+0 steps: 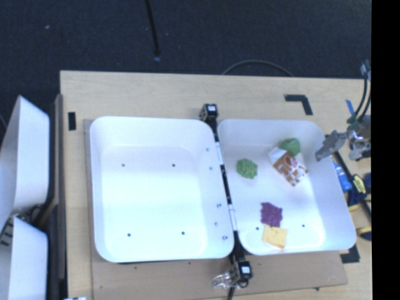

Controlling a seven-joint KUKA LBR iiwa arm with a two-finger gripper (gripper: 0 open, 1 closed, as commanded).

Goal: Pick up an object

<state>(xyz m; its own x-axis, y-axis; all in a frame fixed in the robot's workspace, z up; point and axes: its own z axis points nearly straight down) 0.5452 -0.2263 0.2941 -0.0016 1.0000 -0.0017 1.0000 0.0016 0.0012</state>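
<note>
- the arm barely enters from the right edge: a grey, angled piece and some metal parts sit over the right rim of the right bin (312, 239), level with its upper half.
- the claw (327, 145) is the grey tip pointing left and slightly down, just over the bin's right rim; it is too small and blurred to tell whether it is open or closed, and nothing shows in it.
- it hangs apart from every object; the nearest is the red-and-white patterned box (289, 167), to its left.
- all the things to pick lie in the right bin:
- a green leafy piece (290, 145) sits in the upper part, touching the top corner of the red-and-white patterned box.
- the box lies tilted, running down to the right from the green piece.
- a green round lump (247, 168) lies to the left of the box, near the bin's left wall, apart from the rest.
- a purple piece (271, 214) lies lower down, near the middle of the bin.
- a yellow square block (275, 236) lies just below the purple piece, close to touching it, near the front rim.
- the left bin (100, 186) sits beside the right one on the pale wooden desk (156, 95), their rims meeting along a black-clipped seam.
- blue and yellow bits lie on the desk just past the right bin's right rim.
</note>
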